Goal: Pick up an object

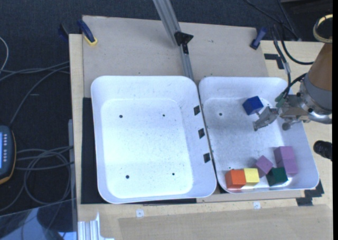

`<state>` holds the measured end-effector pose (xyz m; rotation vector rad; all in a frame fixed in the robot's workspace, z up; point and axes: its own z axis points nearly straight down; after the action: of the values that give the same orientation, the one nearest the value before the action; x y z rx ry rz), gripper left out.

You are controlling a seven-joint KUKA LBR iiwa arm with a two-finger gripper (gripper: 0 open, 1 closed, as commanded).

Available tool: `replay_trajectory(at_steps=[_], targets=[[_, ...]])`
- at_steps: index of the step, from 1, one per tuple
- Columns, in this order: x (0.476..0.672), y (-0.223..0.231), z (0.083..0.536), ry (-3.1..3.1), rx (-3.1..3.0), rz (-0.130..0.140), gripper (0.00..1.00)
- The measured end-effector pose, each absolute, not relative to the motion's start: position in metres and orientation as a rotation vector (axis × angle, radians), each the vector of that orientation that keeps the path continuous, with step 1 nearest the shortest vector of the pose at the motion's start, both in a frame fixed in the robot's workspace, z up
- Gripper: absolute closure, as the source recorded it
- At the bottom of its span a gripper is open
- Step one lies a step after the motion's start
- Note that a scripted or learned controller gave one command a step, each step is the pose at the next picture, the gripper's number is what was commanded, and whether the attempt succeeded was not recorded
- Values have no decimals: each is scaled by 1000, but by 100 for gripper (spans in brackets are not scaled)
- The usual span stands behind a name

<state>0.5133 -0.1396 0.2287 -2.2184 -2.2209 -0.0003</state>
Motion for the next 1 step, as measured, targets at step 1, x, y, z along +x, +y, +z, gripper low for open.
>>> replay_trajectory(at_steps=[1], targets=[[514, -140, 229, -2221, -2220, -1, 0]])
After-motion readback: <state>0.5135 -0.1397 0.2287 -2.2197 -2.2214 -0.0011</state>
